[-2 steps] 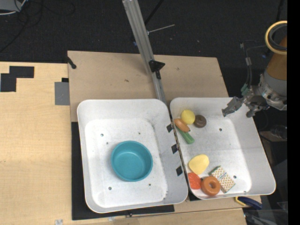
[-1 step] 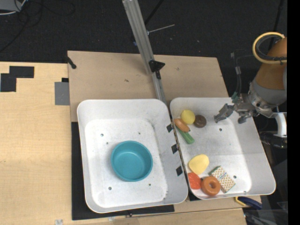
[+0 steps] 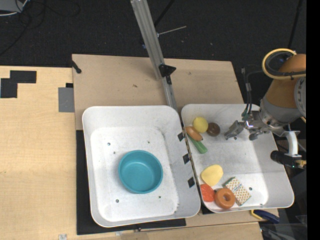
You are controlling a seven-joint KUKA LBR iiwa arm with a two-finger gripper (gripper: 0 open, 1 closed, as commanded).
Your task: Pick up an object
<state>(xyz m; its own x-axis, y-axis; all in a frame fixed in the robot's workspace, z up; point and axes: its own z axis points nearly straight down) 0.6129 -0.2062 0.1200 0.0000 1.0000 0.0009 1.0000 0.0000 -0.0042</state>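
Observation:
My gripper hangs over the upper right part of the right bin, its fingers spread open with nothing between them. A brown ball lies just to its left, and a yellow lemon beside that. An orange carrot and a green piece rest against the bin's left wall. Lower down lie a yellow fruit, a red piece, an orange ring and a patterned block. A teal bowl sits in the left bin.
A metal rail slants down from the top to the gap between the bins. The arm's grey body and orange band stand at the right edge of the right bin. Black clips sit along the divider.

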